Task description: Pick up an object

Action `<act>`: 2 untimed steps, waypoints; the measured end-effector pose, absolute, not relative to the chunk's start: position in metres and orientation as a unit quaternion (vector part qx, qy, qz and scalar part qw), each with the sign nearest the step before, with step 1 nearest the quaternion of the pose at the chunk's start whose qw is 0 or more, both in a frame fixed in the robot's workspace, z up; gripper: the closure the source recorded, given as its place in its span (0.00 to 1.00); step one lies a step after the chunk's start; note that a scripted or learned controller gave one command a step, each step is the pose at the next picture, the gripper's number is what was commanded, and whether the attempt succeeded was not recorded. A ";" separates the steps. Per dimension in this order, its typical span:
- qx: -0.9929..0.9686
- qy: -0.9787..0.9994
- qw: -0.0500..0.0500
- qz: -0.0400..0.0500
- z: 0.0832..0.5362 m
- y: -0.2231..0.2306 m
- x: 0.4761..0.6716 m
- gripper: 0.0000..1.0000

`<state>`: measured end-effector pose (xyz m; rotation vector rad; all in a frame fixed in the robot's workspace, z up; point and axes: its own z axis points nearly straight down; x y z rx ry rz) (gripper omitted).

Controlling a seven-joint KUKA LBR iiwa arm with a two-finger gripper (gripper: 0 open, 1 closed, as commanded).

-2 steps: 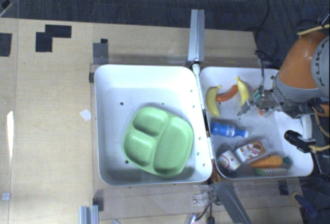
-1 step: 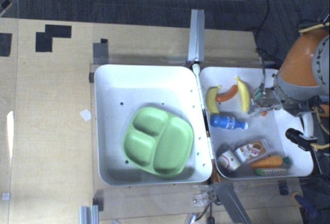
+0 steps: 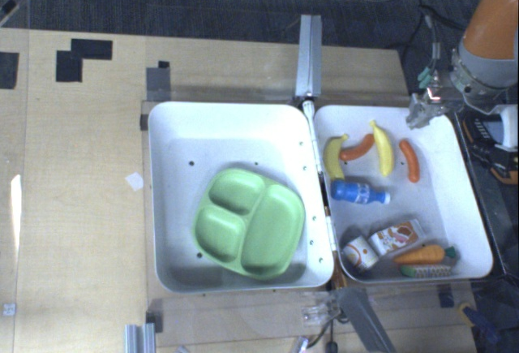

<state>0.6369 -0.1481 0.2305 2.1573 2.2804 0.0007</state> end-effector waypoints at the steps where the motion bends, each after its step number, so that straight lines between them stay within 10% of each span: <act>1: 0.684 0.730 0.002 0.000 0.239 -0.147 0.639 1.00; 2: 0.680 0.733 0.002 -0.001 0.246 -0.145 0.641 1.00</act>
